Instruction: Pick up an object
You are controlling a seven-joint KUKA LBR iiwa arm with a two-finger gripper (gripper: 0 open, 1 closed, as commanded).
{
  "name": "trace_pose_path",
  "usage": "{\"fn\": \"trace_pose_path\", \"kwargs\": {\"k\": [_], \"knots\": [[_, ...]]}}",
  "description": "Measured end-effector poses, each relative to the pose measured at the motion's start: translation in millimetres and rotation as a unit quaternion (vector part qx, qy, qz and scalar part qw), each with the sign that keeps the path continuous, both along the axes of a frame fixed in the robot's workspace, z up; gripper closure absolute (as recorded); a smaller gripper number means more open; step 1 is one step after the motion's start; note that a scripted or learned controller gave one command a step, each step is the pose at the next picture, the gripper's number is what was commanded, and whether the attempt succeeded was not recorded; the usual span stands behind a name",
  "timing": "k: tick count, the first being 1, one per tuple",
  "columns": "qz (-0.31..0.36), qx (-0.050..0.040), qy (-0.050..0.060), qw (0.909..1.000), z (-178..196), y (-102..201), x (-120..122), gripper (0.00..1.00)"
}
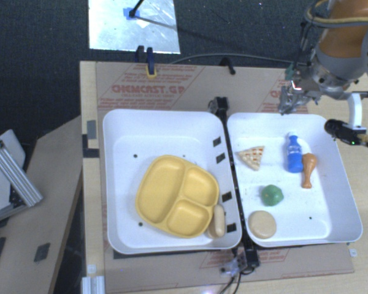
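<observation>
Over the far edge of the right bin (pixel 340 222) hangs the arm (pixel 346 32), its gripper (pixel 290 100) small and blurred, so I cannot tell how it stands. In the left bin (pixel 126 143) sits a yellow divided tray (pixel 175 195) with a pale bread roll (pixel 218 220) against its near corner. The right bin holds a blue bottle (pixel 293 154) beside a brown drumstick (pixel 308 169), a round biscuit (pixel 262 223), a pizza slice (pixel 253 157) and a green ball (pixel 272 194).
</observation>
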State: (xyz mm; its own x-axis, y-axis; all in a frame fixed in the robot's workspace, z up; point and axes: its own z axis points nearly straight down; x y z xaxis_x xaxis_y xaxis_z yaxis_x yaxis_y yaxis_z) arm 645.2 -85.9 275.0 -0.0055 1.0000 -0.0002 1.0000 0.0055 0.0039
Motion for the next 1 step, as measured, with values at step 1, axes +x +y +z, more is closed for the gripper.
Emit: {"fn": "trace_pose_path", "kwargs": {"k": [1], "knots": [[0.002, 0.0007, 0.001, 1.0, -18.8, 49.8, 7.7, 1.0]]}}
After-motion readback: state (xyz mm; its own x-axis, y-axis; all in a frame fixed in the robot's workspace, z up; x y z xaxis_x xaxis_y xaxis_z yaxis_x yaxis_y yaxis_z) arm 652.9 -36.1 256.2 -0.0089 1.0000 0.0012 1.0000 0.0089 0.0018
